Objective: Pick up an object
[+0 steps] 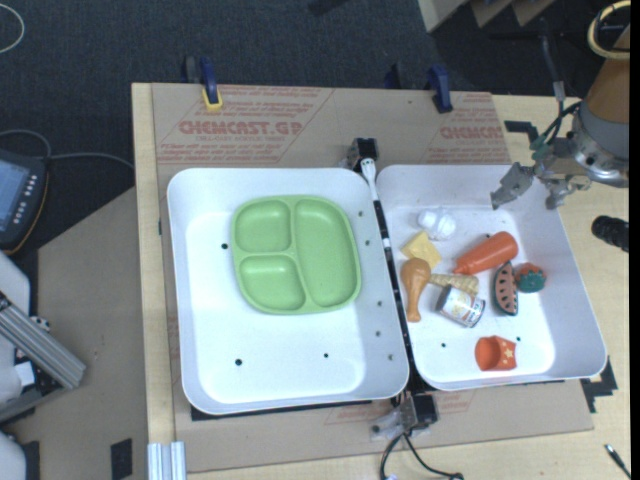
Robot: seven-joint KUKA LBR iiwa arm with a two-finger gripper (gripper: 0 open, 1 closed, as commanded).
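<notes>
The right bin (570,313) holds a pile of toy food. An orange carrot (487,253) lies beside a yellow cheese wedge (424,249) and a small white piece (437,223). A tan drumstick (413,284), a tin can (462,308), a watermelon slice (506,289), a teal-and-red toy (531,278) and a small orange cup (495,353) lie nearer the front. My gripper (528,192) hangs over the bin's far right corner, above and behind the carrot. It is open, with nothing between its fingers.
The left bin (200,308) holds a green divided plate (297,254). A black divider rail (385,258) runs between the two bins. Blue clamps (437,88) hold the cardboard at the back edge.
</notes>
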